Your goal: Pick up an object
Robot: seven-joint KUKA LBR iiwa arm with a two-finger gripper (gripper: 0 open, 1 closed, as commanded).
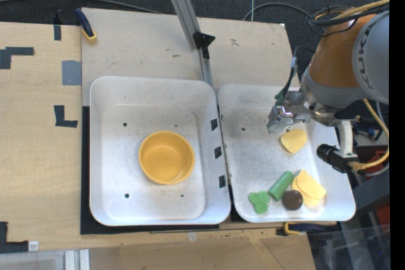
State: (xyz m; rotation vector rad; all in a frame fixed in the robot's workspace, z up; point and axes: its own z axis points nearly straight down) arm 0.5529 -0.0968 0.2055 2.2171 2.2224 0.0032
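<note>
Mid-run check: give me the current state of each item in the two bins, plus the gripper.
yellow bowl: upright, alone in the left bin.
yellow wedge: lying in the right bin, just below the gripper.
green cylinder: lying tilted.
green leafy piece: flat, beside the cylinder's lower end.
brown round piece: resting against the yellow block.
gripper: low over the right bin, nothing seen held.

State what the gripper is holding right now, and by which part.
It cannot be told. The gripper hangs over the right bin, just left of a yellow piece, but no object is visible between its fingers.
</note>
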